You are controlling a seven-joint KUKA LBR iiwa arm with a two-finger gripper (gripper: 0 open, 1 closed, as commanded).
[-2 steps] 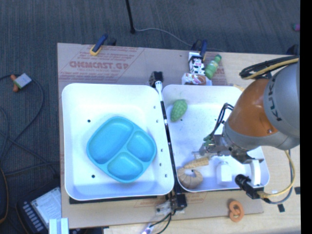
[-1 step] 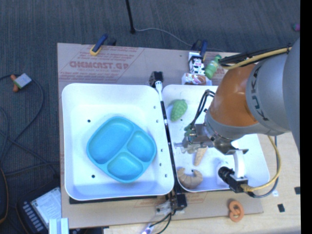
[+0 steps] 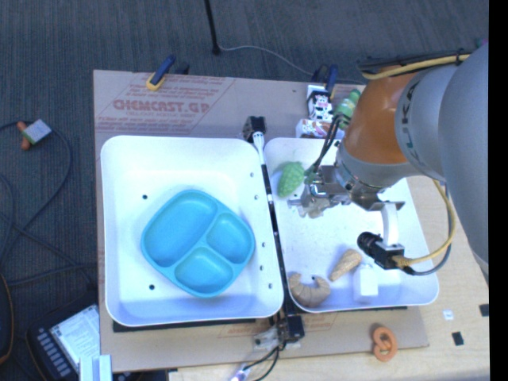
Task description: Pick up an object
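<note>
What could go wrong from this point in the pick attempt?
The gripper sits low in the right bin, beside the green object near the bin's left wall, so it may nudge the object against the wall rather than grasp it. The croissant-like piece and the tan cone-shaped piece lie near the front rim, where a grasp could hit the wall.

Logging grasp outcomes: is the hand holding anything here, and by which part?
Cannot be told. The hand hovers in the right bin just beside the green object, with nothing visibly between its tips.
</note>
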